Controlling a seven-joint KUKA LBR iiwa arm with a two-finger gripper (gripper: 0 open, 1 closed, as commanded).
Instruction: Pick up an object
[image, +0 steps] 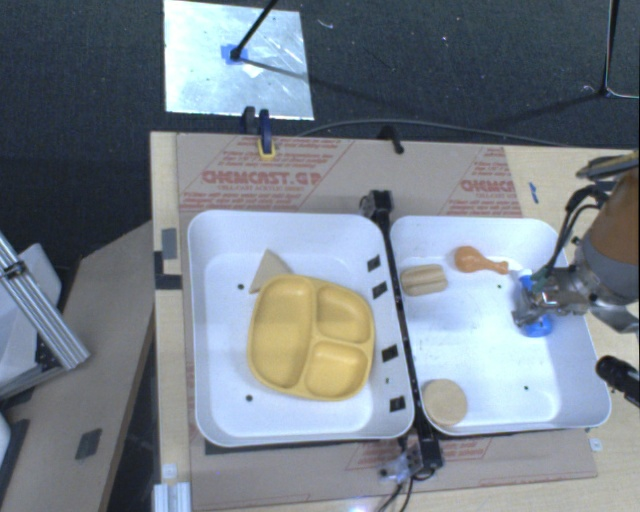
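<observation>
Camera view: gripper (533, 310) low at right bin's (500, 405) right edge, over blue object (537, 324); finger state unclear; centre before lifting.

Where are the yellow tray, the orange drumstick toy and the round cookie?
yellow tray (310, 336): camera view, its central divider.
orange drumstick toy (469, 260): camera view, its fat end.
round cookie (445, 401): camera view, its top face.

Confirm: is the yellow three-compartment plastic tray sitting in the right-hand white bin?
No. The yellow three-compartment plastic tray lies in the left white bin, partly covering a tan wedge-shaped piece.
</observation>
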